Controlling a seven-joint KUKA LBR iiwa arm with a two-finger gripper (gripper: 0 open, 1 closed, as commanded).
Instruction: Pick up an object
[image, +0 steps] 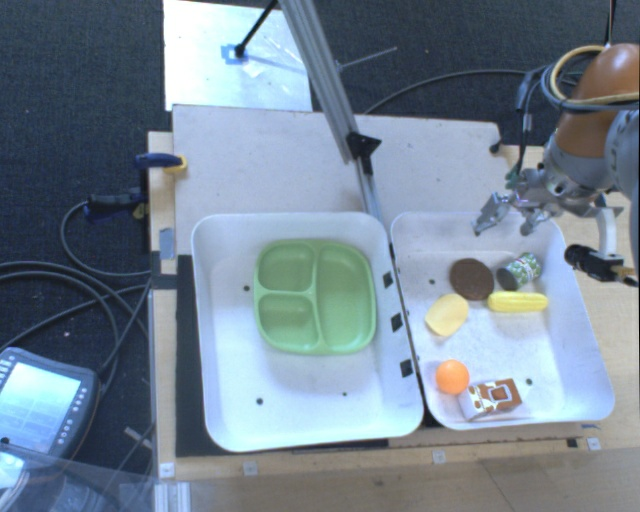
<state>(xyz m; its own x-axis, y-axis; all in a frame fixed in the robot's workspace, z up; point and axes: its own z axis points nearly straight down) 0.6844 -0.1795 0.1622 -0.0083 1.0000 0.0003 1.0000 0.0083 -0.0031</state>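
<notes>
A: Gripper (509, 214) is hovering over the right bin's (590, 345) far end, fingers spread apart, gripping nothing.

B: Risk?

A: The brown disc (471, 279), yellow banana (518, 302) and small can (522, 268) are crowding together; descending fingers could be nudging neighbours. The green tray (315, 297) is sitting in the left bin (225, 390).

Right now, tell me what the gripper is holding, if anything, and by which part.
Nothing. The gripper hangs open above the far edge of the right bin, with no object between its fingers.
</notes>
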